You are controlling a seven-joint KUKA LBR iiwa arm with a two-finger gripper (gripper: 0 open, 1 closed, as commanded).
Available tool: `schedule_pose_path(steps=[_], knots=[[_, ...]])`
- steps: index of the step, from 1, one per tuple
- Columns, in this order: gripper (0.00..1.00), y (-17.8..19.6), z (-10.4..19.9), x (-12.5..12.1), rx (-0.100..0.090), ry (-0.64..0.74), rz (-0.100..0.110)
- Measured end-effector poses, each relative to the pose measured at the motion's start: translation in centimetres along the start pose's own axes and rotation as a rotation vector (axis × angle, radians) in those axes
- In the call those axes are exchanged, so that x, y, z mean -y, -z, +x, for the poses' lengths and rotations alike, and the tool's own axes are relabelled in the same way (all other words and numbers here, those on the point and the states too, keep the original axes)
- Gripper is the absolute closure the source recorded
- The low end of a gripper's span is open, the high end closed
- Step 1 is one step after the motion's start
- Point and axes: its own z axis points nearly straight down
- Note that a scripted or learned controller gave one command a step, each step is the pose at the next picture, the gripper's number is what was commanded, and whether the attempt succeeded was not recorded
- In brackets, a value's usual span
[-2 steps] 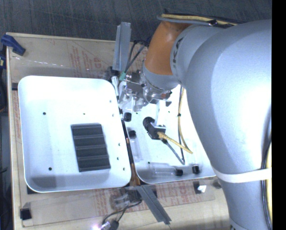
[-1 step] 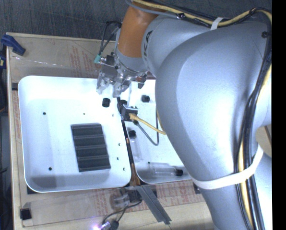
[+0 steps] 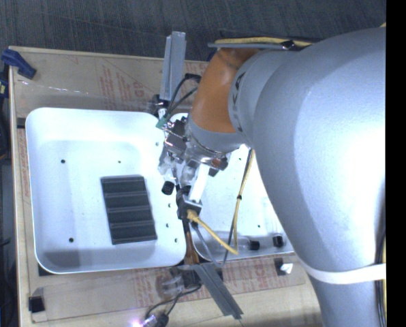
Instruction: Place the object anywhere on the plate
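Observation:
A dark grey ribbed rectangular plate (image 3: 128,209) lies flat in the left white bin (image 3: 53,135), towards its front middle. My gripper (image 3: 180,182) hangs over the seam between the two bins, just right of the plate's far right corner and apart from it. The grey arm with its orange band (image 3: 213,101) covers most of the right bin (image 3: 216,210). I see nothing that is clearly held at the gripper.
Two small dark bits (image 3: 266,242) sit at the front of the right bin, beside the arm. A grey metal bar (image 3: 173,67) stands upright behind the bins and another bar (image 3: 216,288) lies at the bench's front. Blue clamps (image 3: 16,63) sit at the far left corner.

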Motion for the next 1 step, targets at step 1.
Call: schedule_pose_path(steps=[1], knots=[[1.0,0.03,3.18,-2.12,-0.002,0.02,-0.001]])
